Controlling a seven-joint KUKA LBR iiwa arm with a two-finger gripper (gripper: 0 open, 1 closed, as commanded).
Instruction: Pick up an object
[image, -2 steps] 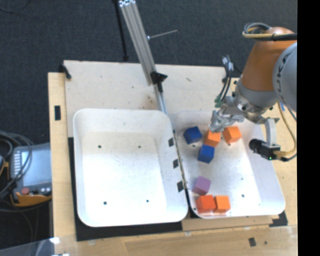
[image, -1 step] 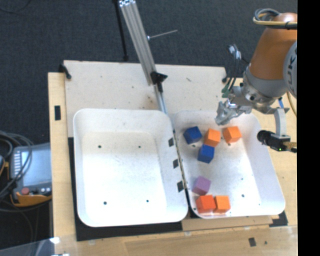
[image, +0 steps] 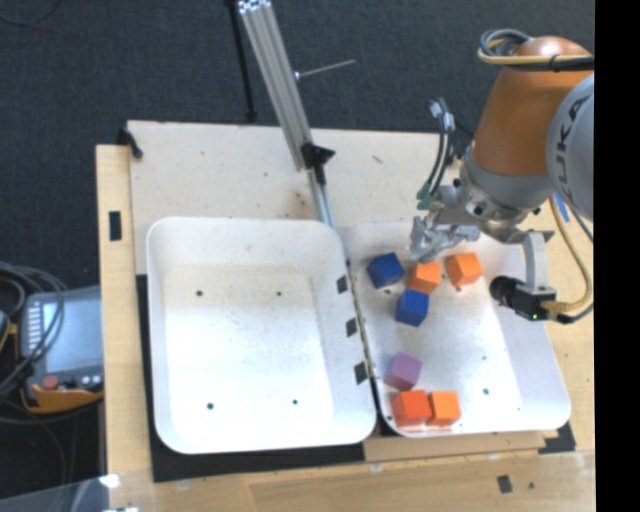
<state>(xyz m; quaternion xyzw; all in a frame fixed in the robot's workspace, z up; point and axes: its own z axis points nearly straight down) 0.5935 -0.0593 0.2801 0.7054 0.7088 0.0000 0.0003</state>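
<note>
Four orange cubes, two blue cubes, one purple cube; tool grip state unclear

Blocks crowding right bin

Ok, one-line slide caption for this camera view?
Gripper poised over an orange block among coloured blocks in the right bin.

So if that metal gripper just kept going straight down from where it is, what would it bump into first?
Most likely the small orange cube in the right white bin: the gripper hangs just above it, pointing down. Depth is hard to judge from this slanted view, so it might graze the dark blue cube beside it.
</note>
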